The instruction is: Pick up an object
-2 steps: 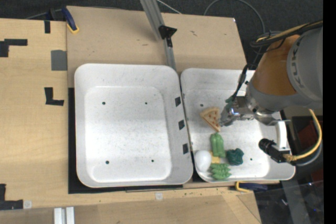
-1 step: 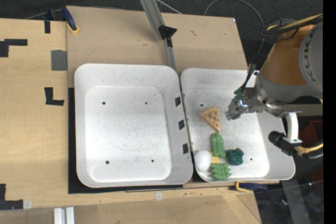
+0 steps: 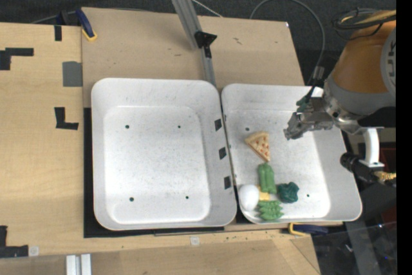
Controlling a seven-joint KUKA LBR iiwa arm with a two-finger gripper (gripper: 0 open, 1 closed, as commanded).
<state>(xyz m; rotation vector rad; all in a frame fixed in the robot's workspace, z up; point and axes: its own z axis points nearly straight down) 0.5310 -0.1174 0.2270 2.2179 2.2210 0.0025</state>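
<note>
I see gripper over right bin, can't tell its grip | waffle piece just left of it | green toys, white ball at near edge

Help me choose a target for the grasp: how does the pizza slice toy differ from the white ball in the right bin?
The pizza slice toy is tan-orange, flat and triangular; the white ball is plain white and round. The slice lies apart near the middle of the right bin, closer to the hand; the ball sits at the near left corner, against the green toys. Both are small and rest on the bin floor.
</note>
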